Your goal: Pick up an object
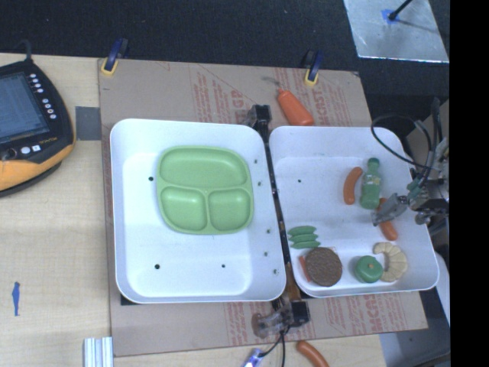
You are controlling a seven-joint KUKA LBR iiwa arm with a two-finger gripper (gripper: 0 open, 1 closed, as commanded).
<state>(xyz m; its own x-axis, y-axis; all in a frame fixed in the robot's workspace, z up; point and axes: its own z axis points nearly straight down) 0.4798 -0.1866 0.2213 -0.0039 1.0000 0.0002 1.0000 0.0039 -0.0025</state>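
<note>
Lower right of frame, right bin [306,147]: brown cookie [324,267], green donut [369,269], pea pods [302,237]. Gripper [393,205] at right edge, fingers spread, just beside green bottle [371,183] and sausage [351,185]. Left bin [134,205] holds green divided plate [205,189].

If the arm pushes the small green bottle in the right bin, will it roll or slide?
The green bottle lies on its side and looks round, so it would probably roll sideways. The bin floor looks smooth, so it may also slide. The sausage beside it could get knocked.
</note>
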